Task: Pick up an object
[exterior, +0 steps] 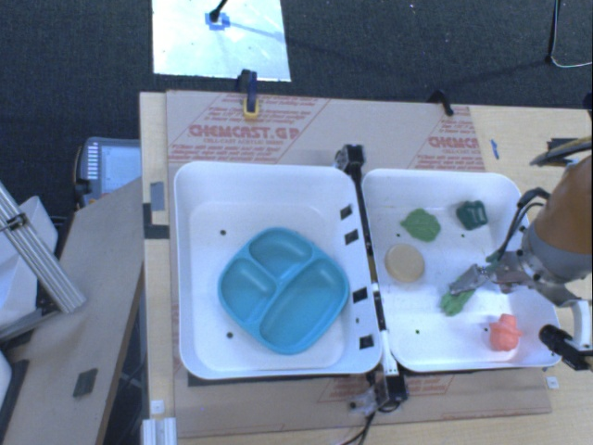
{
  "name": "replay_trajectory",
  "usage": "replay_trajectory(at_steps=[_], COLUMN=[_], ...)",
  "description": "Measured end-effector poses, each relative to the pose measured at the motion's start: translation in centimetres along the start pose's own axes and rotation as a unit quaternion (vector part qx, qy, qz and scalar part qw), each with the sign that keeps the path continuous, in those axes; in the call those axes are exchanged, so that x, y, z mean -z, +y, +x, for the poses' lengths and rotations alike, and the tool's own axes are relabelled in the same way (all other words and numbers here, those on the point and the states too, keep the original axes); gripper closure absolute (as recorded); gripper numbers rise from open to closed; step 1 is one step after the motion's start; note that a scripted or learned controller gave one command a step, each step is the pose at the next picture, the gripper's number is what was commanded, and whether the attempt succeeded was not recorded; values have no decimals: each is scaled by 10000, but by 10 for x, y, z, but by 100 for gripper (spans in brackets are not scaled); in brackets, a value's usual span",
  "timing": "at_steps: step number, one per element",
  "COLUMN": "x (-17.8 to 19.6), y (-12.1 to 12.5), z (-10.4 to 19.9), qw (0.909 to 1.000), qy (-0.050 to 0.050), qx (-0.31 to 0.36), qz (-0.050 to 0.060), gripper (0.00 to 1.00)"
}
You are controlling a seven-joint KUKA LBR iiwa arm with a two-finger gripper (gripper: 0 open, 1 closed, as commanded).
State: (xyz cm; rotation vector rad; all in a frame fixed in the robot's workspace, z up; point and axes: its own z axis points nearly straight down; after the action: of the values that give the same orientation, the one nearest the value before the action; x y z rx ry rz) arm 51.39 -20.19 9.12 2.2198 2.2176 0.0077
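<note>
Worktop [157,276]: pale wood, bearing two shallow white plastic bins side by side.

Left bin [199,202]: holds one light blue plastic divided plate [283,288] with three compartments, lying flat near the middle, nothing on it.

Right bin [435,346]: holds five small items.
- One round tan disc [404,263], flat, towards the left side.
- One light green leaf-shaped piece [421,224], just above the disc.
- One dark green chunky piece [472,214], near the far right corner.
- One elongated green piece [457,298], mid-bin, right of the disc.
- One orange-pink lumpy piece [504,333], near the front right corner.

Hand [468,280]: on the grey arm reaching in from the right, its dark fingers low over the right bin, their tips at the upper end of the elongated green piece. Whether the fingers are spread or closed, and whether they have hold of that piece, cannot be told.

Count: two bins, one plate, five loose items.
</note>
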Motion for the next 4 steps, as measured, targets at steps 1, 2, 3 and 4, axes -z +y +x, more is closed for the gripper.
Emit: replay_trajectory(at_steps=[1,2,3,4], x=[14,76,138,189], y=[3,12,13,15], z=[0,3,9,8], qw=[10000,10000,10000,10000], qy=[-11,-18,-18,-17], qx=[12,29,31,30], qz=[-40,-8,-11,-6], gripper=[100,100,100,100])
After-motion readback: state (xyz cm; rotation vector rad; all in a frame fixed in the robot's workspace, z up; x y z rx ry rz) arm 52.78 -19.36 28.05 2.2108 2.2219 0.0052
